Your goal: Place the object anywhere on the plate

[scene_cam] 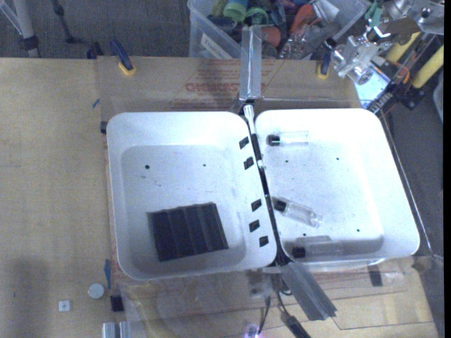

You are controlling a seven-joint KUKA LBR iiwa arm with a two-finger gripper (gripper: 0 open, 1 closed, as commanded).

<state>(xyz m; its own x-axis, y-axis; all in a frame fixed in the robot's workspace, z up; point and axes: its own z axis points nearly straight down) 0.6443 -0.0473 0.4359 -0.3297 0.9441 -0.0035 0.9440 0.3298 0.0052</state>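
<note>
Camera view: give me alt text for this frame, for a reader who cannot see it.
Two shallow white bins sit side by side on a bench: the left bin holds a dark ridged plate, the right bin three clear tubes with dark caps. The gripper hangs above the right bin's far corner, away from the tubes.

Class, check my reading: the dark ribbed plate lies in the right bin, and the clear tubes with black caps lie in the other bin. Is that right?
Not quite. The camera view shows the dark ribbed plate lying in the left bin, near its front edge. The clear tubes with black caps lie in the other bin, the right bin.
</note>
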